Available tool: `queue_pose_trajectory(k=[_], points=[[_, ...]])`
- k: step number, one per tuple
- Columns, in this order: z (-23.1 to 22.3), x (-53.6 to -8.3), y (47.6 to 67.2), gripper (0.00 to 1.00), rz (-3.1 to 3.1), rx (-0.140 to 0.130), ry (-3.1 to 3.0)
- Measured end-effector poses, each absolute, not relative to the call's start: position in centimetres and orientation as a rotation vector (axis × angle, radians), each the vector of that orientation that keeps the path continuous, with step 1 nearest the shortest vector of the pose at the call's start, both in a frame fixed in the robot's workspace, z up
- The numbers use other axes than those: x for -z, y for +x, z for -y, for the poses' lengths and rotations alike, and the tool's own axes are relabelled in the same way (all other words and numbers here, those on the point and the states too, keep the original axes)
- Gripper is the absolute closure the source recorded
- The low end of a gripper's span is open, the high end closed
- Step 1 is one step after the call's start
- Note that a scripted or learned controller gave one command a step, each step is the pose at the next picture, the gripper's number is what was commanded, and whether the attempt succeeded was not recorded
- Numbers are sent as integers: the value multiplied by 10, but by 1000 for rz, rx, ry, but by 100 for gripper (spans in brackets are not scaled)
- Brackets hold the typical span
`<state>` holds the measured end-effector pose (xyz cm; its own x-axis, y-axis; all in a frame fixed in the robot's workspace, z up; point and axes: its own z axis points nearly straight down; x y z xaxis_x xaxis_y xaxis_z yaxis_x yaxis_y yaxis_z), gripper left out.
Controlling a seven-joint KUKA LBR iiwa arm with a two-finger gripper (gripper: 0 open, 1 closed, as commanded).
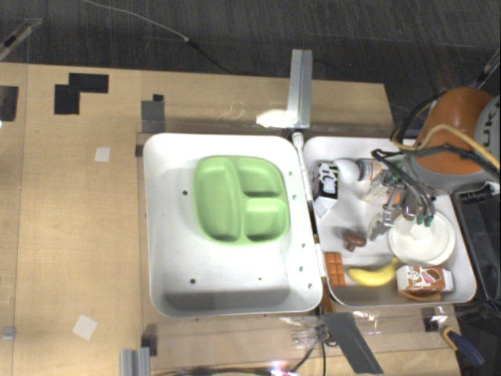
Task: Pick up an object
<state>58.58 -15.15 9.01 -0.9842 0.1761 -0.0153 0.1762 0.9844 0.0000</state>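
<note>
Tool (397, 204) hangs in right bin, grip state unclear | round white plastic lid (423, 239) just below, small brown lump (355, 240) left | risk: flat lid slips, tool pinches nothing.

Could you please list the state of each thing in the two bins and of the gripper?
Green divided tray: upright, nothing in its compartments, left bin.
Banana: lying flat, right bin.
White bowl: upright, below the gripper.
Bottle: on its side.
Gripper: over the right bin, holding nothing visible.
</note>
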Motion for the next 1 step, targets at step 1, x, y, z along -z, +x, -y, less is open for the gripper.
queue_pose_trajectory(k=[1], points=[[131, -92, 505, 0, -3074, 0, 543]])
